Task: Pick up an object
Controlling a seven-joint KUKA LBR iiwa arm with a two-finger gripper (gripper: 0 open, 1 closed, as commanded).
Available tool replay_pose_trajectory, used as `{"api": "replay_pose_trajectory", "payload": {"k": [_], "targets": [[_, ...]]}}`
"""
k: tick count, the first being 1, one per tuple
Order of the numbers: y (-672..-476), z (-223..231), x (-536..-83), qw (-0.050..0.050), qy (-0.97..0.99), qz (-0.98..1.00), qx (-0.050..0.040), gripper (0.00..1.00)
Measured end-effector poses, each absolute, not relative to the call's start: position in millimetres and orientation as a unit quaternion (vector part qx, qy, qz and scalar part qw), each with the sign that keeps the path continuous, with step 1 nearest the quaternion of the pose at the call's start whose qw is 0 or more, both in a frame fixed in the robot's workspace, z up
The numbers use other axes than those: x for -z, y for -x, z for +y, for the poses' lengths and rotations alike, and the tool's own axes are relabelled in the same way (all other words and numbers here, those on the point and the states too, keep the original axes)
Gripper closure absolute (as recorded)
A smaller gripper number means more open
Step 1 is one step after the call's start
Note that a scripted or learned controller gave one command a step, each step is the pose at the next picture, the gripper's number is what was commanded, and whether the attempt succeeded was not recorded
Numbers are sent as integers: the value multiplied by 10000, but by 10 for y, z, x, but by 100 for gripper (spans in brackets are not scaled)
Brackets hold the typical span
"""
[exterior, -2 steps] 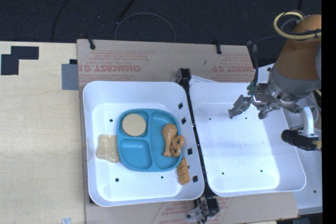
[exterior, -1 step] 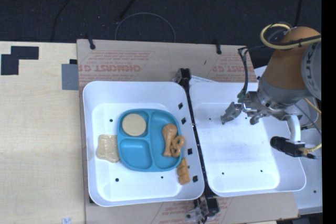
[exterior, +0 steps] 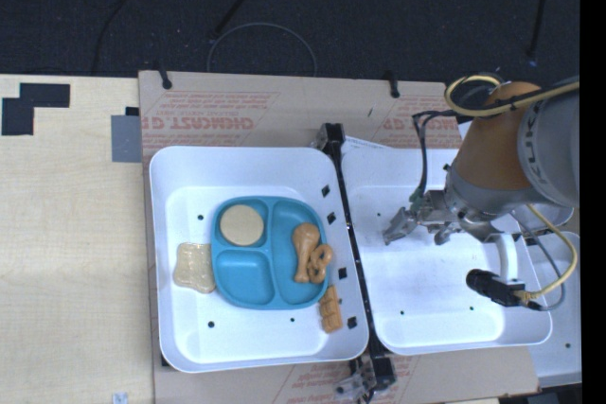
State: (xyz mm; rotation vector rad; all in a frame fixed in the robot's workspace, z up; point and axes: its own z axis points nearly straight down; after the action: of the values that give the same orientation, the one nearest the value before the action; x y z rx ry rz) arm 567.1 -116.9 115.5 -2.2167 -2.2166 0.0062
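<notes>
While the arm (exterior: 516, 156) hangs over the right bin (exterior: 445, 326), nothing is picked yet, so I'd call this the approach step, pre-grasp.

Surface (exterior: 66, 251): pale wood, with cardboard under both bins.

Right bin: gripper (exterior: 409, 224) sits over its upper-left area, near the divider between the bins. Nothing visible between the fingers. Open or closed, can't tell from this angle; the linkage is a grey blur against the white floor. No loose objects that I can see on the bare part of this bin.

Left bin (exterior: 180, 175): all candidates are here.
- blue tray (exterior: 248, 279), three compartments, centre of the bin.
- tan round disc (exterior: 240, 224) in the tray's upper-left compartment.
- brown pretzel-shaped piece (exterior: 311, 253) in the tray's right compartment.
- pale flat piece (exterior: 194, 266) on the bin floor, touching the tray's left edge.
- small orange-brown piece (exterior: 330, 308) on the bin floor, just beside the tray's lower-right corner, close to the bin wall.

Next move, my read: traverse left across the divider, then descend. Pretzel piece is nearest, but the tray rim may crowd the fingers. Small piece by the wall looks tighter.
</notes>
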Motion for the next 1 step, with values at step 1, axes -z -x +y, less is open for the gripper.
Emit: {"api": "replay_pose_trajectory", "payload": {"k": [1], "targets": [[-5678, -1184, -1281, 26, 7086, -7056, -15, 100]]}}
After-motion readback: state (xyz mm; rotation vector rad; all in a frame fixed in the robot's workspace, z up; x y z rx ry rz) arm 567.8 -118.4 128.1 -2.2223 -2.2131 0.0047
